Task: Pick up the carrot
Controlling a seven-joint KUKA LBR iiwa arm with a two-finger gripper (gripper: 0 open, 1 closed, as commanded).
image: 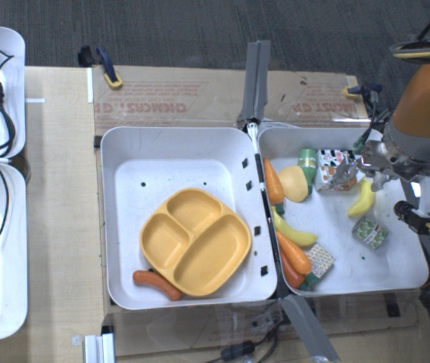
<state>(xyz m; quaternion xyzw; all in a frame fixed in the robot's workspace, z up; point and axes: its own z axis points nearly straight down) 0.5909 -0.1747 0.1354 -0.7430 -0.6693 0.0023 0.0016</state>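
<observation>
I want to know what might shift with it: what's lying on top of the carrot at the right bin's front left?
A yellow banana crosses the carrot's upper end, and a small patterned packet sits against its right side. Whatever is under the carrot is hidden.

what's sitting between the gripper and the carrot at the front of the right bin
In the camera view, a yellow banana lies between the gripper and the carrot, resting just above the carrot's upper end. The rest of the stretch is bare bin floor.

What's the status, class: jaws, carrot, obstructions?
Gripper over right bin's far side, jaw state unclear. Carrot against left wall, untouched. Banana lies across its upper end.
</observation>
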